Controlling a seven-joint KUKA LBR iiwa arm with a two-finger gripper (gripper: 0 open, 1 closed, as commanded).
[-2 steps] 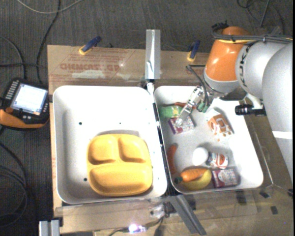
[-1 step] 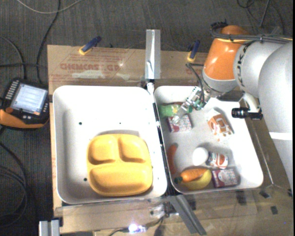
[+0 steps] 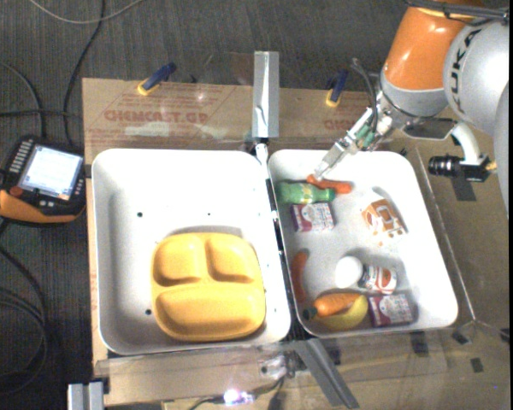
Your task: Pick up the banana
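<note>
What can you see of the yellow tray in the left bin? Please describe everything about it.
The yellow tray is a rounded, squarish plate that looks like moulded plastic, with a glossy surface. Raised ridges split it into three compartments: two smaller ones at the far side and one wide one at the near side. It lies flat and face up on the floor of the left bin, toward the near right part. I see nothing in its compartments, and nothing else touches it.

Brown bench top [image 3: 188, 114] with faint red print, two white bins side by side on it, left bin [image 3: 111, 229], right bin [image 3: 427, 254], blue-yellow clamps [image 3: 156, 79] at its back edge
</note>
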